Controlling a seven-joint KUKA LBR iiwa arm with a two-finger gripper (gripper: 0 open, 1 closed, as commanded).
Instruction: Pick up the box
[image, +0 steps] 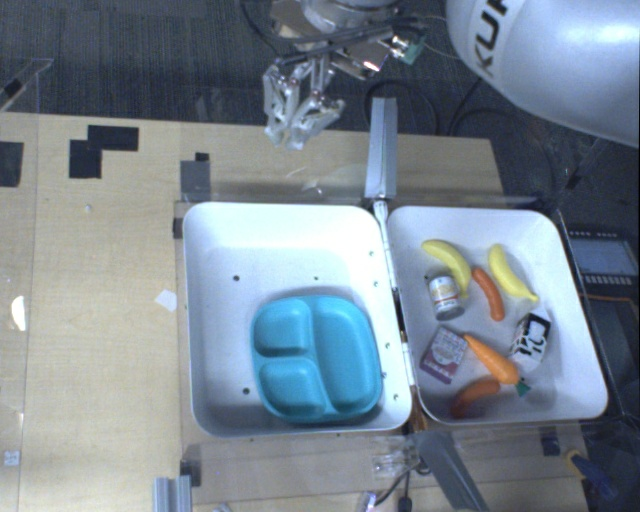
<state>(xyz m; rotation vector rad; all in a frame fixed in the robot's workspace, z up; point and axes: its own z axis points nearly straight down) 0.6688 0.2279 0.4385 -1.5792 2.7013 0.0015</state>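
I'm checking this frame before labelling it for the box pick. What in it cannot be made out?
- Gripper, camera view: blurred, so whether it is open or shut is unclear.
- Arm: cut off by the top and right edges.
- Small box in the right bin: its print is too small to read.
- Can: label too small to read.

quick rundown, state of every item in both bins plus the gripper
gripper: above the bench beyond the left bin, nothing between its fingers
blue tray: flat in the left bin, compartments bare
box: lying flat in the right bin
can: upright, beside a banana
two bananas: lying loose
carrot: lying beside the box
sausage: lying between the bananas
carton: tipped over
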